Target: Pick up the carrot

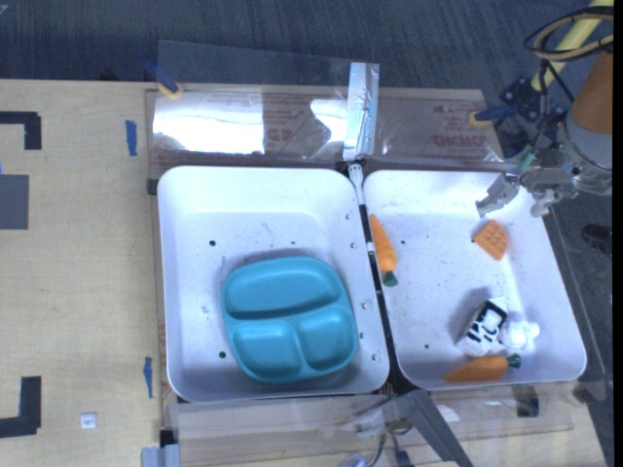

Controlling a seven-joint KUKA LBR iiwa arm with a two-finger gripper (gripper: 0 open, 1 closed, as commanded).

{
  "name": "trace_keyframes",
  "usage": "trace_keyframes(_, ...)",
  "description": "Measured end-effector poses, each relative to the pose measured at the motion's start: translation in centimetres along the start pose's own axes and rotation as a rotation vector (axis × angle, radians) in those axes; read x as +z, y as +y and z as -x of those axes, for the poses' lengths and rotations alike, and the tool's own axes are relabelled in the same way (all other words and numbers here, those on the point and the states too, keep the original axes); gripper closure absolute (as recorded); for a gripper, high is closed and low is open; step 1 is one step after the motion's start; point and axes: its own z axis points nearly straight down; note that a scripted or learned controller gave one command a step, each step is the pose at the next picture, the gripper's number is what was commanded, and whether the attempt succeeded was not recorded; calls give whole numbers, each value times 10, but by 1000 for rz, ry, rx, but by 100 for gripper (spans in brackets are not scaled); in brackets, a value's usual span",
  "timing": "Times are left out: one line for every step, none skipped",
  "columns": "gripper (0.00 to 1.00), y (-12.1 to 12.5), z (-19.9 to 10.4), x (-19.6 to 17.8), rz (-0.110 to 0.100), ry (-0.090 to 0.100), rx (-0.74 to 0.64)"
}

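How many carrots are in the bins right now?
2, both in the right bin: one carrot lies along its left wall by the divider, the other carrot against its near edge, beside a black-and-white toy.

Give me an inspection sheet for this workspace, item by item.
Surface: two white bins, left bin, right bin, on a wooden bench.
Job's things: carrot by right bin's left wall; second carrot at its front edge.
Clutter: blue divided tray in left bin; orange waffle piece, black-and-white toy in right bin.
Grippers: gripper above right bin's far right corner.
Cables: yellow and black cables top right.
Surroundings: dark floor.
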Motion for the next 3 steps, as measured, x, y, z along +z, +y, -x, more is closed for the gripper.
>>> trace_keyframes(0, -46, -14, 32, -1, 1, -416)
trace_keyframes(0, -67, -17, -16, 6, -6, -1265)
trace_keyframes(0, -108, -54, 108, 3, -1, -1273)
